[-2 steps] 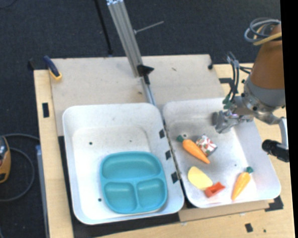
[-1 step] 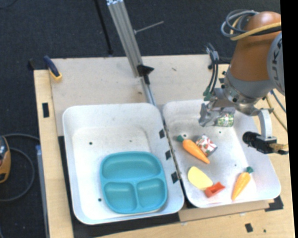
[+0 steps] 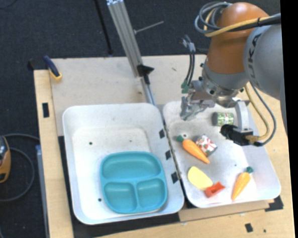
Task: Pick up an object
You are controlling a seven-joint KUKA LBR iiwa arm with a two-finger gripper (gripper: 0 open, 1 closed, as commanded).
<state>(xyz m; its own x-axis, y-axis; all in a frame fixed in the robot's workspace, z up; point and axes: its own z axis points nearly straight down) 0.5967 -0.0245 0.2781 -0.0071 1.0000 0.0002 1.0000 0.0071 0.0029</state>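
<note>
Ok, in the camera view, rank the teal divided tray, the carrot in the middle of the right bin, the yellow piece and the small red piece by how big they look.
1. Teal divided tray, by far the largest.
2. Middle carrot.
3. Yellow piece, close to the carrot in apparent size, so that order is unsure.
4. Small red piece, the smallest.
</note>
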